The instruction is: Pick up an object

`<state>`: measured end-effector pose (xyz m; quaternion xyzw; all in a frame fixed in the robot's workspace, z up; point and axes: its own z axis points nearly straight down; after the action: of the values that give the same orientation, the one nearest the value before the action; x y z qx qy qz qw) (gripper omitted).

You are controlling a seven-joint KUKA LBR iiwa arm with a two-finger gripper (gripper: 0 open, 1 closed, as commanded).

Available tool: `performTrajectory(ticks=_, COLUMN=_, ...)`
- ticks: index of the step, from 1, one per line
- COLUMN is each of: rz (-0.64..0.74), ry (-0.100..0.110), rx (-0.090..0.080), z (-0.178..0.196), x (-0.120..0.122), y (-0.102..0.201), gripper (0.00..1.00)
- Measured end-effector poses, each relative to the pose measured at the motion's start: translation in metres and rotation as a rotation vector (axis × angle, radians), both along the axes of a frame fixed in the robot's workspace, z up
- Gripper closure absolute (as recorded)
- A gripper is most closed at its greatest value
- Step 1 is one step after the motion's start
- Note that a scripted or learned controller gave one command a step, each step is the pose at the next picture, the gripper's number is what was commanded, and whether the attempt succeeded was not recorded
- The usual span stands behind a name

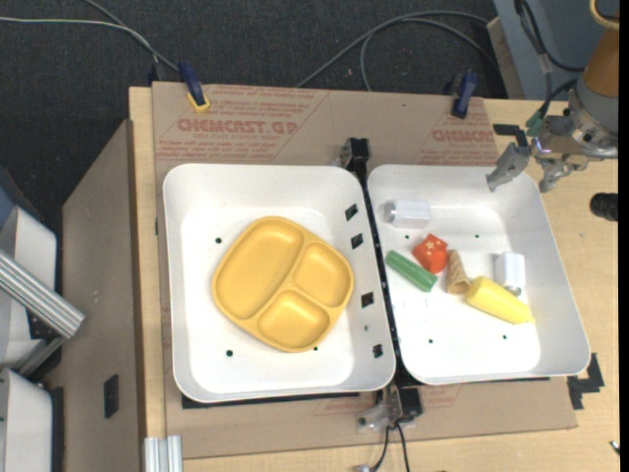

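Five objects (pixel 430 253) lie below the open fingers (pixel 503 170).

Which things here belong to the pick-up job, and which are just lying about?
Job: tool; green cylinder; red block; yellow piece; two white blocks; right bin.

Lying about: yellow divided plate; left bin; blue clamps; cables.

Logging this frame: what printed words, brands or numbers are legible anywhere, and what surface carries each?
"CHEMCAST GP": red print on the brown board under the bins, upper left.
"CHEMCAST": red print repeated at the board's upper right, partly cut off by the right bin.
Smaller red lines around both: too blurred to read.
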<state>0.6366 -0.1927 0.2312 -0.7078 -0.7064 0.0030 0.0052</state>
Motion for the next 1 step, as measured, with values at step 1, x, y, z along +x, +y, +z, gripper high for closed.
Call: performTrajectory(ticks=1, rz=0.002, ry=-0.011, rx=-0.003, z=0.0063, x=0.0025, y=0.0003, gripper=0.0)
